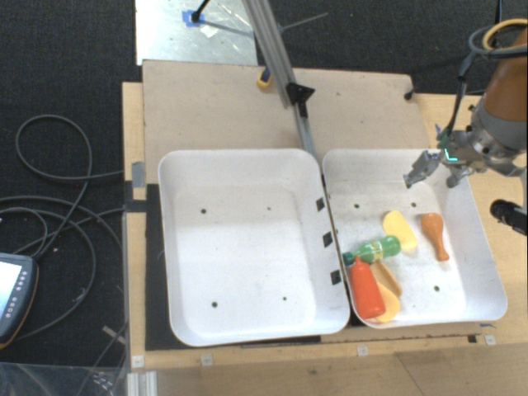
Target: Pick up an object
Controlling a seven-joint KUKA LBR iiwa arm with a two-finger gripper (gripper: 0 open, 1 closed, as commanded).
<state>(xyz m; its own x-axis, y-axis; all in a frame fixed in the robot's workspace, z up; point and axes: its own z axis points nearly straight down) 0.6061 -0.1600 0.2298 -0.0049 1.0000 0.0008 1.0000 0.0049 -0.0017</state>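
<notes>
Hovering gripper [435,170], fingers spread | right bin [488,246] far edge | toys cluster near-left

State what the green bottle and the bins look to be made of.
Green bottle: probably plastic, glossy, with a bright highlight along its side. Right bin and left bin: likely moulded plastic, matte white, with rounded corners and smooth raised rims; the look alone cannot confirm it.

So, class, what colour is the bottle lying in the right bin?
Green, with a red cap; the camera view shows it best.
</notes>
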